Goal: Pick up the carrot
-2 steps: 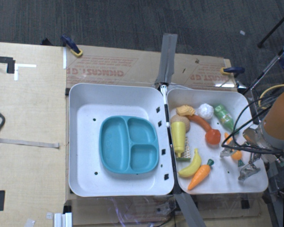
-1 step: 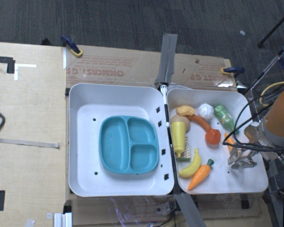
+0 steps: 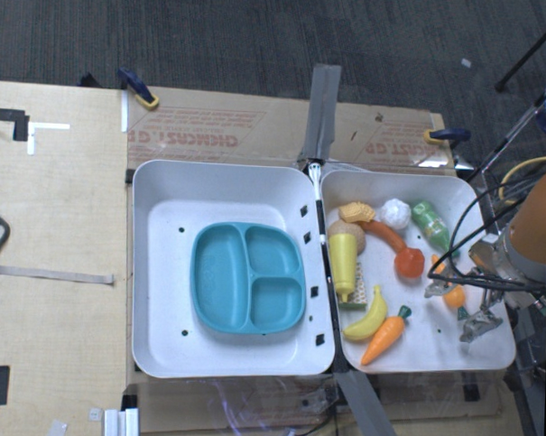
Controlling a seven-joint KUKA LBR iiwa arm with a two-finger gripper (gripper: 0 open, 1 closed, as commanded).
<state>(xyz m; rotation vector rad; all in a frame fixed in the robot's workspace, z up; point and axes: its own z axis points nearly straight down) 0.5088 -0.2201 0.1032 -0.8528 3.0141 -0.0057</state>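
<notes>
The carrot (image 3: 384,339) lies near the front of the right bin (image 3: 447,360), leafy end toward the back, just beside a banana (image 3: 368,318); it is best taken across its middle, the approach kept clear of the banana. The gripper (image 3: 479,323) is seen near the bin's right wall, well apart from the carrot, but whether it is released or clenched cannot be told amid cables and blur

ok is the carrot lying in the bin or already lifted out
Lying in the bin. The carrot rests flat on the right bin's floor beside the banana, apart from the gripper.
</notes>
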